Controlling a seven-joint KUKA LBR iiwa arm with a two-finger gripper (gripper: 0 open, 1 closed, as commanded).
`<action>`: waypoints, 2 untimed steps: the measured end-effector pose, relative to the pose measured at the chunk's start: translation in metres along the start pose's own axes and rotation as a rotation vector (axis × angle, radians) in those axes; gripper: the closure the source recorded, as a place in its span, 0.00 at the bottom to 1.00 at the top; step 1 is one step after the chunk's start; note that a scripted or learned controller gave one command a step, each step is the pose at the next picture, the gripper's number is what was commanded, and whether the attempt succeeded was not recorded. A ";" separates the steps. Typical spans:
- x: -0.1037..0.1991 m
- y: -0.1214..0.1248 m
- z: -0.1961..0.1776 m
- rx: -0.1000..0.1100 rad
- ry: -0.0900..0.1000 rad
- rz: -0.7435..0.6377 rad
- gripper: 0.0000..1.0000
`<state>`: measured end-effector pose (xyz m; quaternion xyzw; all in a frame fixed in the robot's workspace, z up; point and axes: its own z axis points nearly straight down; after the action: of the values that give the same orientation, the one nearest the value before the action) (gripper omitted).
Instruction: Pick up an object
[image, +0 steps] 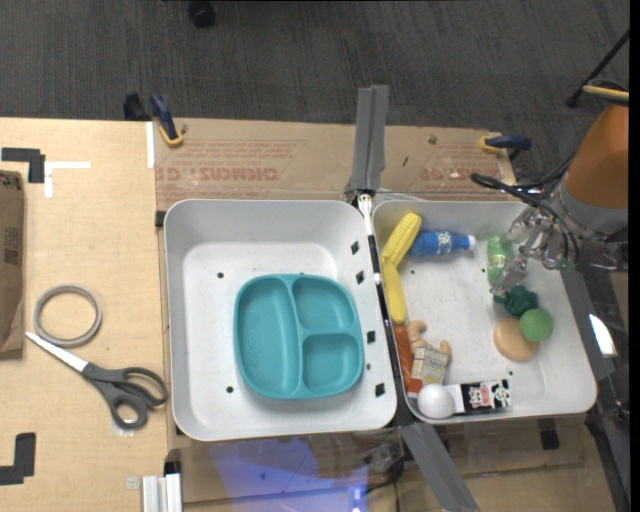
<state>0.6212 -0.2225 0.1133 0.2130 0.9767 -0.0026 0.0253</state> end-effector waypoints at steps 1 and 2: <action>0.028 -0.016 -0.001 0.001 -0.001 0.095 0.00; 0.027 -0.019 0.001 0.006 0.006 0.243 0.00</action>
<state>0.5894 -0.2285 0.1105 0.3299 0.9437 -0.0018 0.0221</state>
